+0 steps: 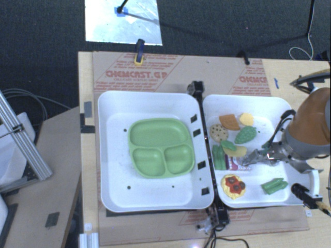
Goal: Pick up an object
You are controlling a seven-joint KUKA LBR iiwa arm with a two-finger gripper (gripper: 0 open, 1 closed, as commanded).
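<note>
We see the bench (170, 71) filling the middle of the frame, its brown board printed with red lettering. On it sit two white bins side by side. The left bin (111, 138), at centre, carries a green divided tray (160, 146). The right bin (274, 107), toward the right edge, carries a scatter of toy foods. The arm (313, 125) enters from the right edge, its orange band over the right bin's far side. The gripper (252, 158) hangs low over the middle of the right bin; we cannot tell how its tool end stands. Just left of it lie a green leaf (245, 135), a cookie (219, 133), an orange piece (229, 122) and a yellow piece (246, 119). Lower right lie a small pizza (234, 185) and a green bean pod (273, 185).
</note>
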